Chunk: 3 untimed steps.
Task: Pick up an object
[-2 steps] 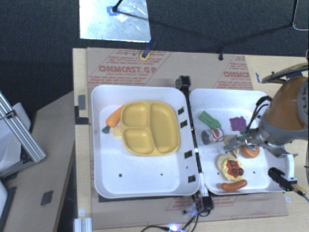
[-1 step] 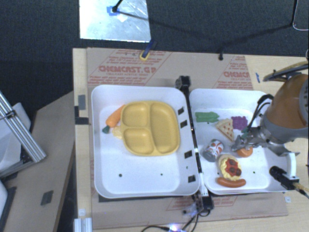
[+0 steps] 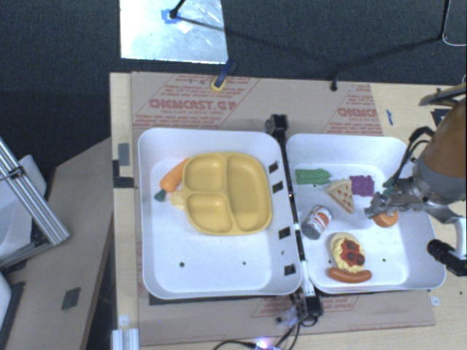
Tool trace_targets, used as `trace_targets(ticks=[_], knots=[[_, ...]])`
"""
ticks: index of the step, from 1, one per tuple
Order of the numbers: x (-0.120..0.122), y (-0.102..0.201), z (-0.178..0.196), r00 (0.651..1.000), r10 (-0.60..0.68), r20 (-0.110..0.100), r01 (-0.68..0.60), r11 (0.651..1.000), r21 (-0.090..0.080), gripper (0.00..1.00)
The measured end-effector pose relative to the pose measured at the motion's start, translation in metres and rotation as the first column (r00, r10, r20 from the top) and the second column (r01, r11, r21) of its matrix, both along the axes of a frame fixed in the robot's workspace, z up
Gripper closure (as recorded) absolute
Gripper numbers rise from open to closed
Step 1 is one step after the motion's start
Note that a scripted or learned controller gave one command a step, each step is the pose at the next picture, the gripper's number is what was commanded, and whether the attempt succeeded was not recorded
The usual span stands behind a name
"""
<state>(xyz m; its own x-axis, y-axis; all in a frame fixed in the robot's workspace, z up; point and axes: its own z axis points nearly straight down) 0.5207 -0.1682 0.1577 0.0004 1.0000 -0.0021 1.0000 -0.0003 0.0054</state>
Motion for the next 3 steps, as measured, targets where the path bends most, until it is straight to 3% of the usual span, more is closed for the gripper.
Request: trace_targets(ticks=[1,2,3], knots=[[-0.003,-0.010,0.053,1.000,0.000,0.002,0.000,1.000,-0.001,1.00],[-0.002,-0.011,0.068,1.000,0.004,-0.001,-0.004,1.000,0.000,1.00],[0.044,0.017,0.065,1.000,0.009,0.000,-0.009,1.000,0.002,1.00]])
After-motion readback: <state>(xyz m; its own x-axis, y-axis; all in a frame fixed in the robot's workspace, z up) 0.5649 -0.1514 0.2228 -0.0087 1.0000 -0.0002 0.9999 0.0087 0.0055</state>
